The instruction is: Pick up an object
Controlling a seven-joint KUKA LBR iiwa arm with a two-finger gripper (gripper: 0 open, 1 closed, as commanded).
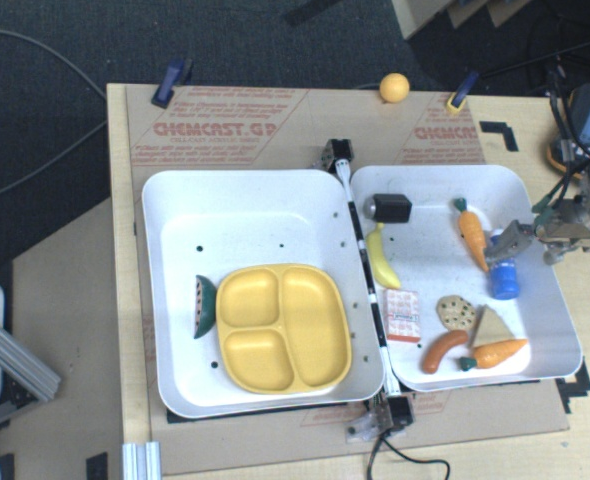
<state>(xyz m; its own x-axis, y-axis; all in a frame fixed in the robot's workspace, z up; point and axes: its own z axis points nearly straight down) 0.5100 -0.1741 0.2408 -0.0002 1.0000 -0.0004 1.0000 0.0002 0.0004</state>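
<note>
grey two-finger gripper [513,240] at the frame's right, above a small blue cylinder [503,279]; fingers' state unclear.

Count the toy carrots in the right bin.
2. One carrot lies near the bin's back, beside the gripper; the other carrot lies at the front, beside the sausage.

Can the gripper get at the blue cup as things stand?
Probably yes: the gripper is just above the blue cup in the right bin, with nothing over it; a carrot lies close beside it.
</note>
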